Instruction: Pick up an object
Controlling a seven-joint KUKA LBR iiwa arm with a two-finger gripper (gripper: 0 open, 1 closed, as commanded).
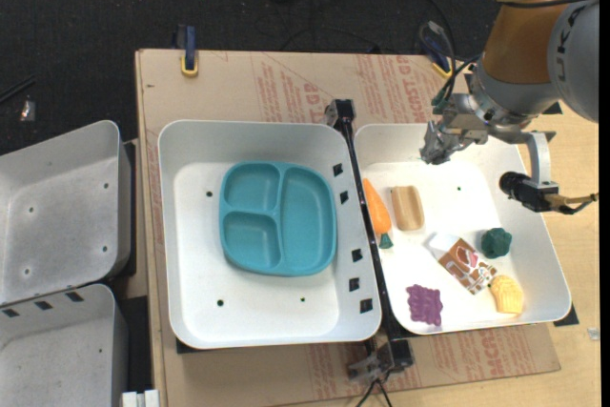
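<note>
My gripper (436,151) hangs over the far part of the right bin (538,234), with nothing visible between its fingers. Below it on the bin floor lie a tan bread-like piece (408,207) and an orange carrot (377,208) with a green tip, against the bin's left wall. Nearer the front are a brown and white snack packet (464,263), a dark green lump (496,242), a yellow corn piece (507,294) and a purple grape-like cluster (425,303). The gripper is above and slightly right of the tan piece, apart from it.
The left bin (191,300) holds a teal divided plate (278,217). A black divider with clips (355,205) runs between the bins. The grey arm with its orange band (534,5) comes in from the upper right. White panels (57,205) lie left of the bench.
</note>
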